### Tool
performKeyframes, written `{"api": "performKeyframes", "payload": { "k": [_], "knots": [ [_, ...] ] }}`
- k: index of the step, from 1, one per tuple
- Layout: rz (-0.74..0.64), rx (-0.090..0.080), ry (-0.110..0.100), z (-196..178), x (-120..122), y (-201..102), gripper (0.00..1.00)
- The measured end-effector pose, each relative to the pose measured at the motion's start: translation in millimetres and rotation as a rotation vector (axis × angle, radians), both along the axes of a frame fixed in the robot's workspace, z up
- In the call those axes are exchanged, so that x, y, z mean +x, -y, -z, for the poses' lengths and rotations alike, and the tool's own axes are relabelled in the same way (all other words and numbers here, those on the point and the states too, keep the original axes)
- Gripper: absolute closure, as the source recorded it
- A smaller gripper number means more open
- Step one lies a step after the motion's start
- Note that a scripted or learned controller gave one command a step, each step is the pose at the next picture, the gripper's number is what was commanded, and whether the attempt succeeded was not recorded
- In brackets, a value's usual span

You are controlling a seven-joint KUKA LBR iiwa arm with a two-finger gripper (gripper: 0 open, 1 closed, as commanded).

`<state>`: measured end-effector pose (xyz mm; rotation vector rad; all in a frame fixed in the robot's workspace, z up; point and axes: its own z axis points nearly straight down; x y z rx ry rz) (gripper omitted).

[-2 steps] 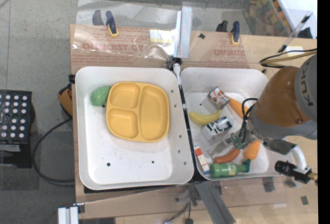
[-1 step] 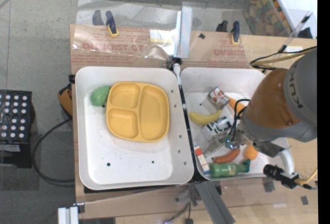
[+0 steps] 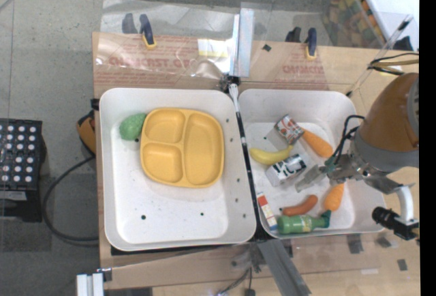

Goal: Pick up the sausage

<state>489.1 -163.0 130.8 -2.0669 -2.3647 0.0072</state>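
Observation:
The sausage (image 3: 300,205) is a short reddish-orange link lying flat near the front of the right bin (image 3: 340,102). It lies between a green bottle (image 3: 302,223) in front of it and a white carton (image 3: 287,168) behind it. My gripper (image 3: 308,179) reaches in from the right and hangs low over the middle of the right bin. Its tip is just behind and above the sausage, next to the carton. Nothing is visibly held in it.
The right bin also holds a banana (image 3: 270,155), a small can (image 3: 289,129), two carrots (image 3: 317,143) (image 3: 334,196) and a small box (image 3: 266,211). The left bin (image 3: 122,219) holds a yellow divided plate (image 3: 182,147) and a green item (image 3: 132,126).

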Motion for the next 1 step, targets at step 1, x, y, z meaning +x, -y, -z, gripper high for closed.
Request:
{"api": "performKeyframes", "payload": {
  "k": [1],
  "knots": [
    [0.048, 0.001, 0.0, 36.4, -10.9, -44.4, 0.0]
  ]
}}
